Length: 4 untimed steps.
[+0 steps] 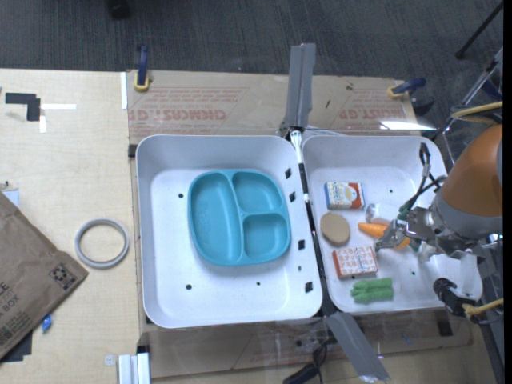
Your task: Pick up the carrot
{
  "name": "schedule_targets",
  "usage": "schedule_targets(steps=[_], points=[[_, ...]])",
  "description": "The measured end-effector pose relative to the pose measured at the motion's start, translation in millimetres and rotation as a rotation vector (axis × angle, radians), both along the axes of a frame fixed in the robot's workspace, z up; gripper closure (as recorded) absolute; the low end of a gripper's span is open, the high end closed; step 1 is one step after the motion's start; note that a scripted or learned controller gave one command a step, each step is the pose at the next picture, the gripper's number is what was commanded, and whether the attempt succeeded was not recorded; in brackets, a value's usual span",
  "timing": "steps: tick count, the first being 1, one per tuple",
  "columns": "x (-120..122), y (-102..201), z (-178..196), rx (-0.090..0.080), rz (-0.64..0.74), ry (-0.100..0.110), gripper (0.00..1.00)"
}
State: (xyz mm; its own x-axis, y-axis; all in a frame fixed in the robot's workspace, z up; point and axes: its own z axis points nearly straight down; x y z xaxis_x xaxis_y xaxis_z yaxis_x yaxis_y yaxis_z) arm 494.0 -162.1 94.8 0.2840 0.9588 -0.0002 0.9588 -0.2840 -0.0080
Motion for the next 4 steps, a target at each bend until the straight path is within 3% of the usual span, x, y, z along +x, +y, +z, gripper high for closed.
schedule_targets(steps=[1,2,3,4], points=[[56,30,-7,-0.004,-0.251,0.0,0.0],[55,29,-1,-0.005,-0.247,0.007,1.0],[55,29,-1,-0.005,-0.247,0.007,0.0],[110,58,-7,-0.007,-0.574,0.001,0.0]])
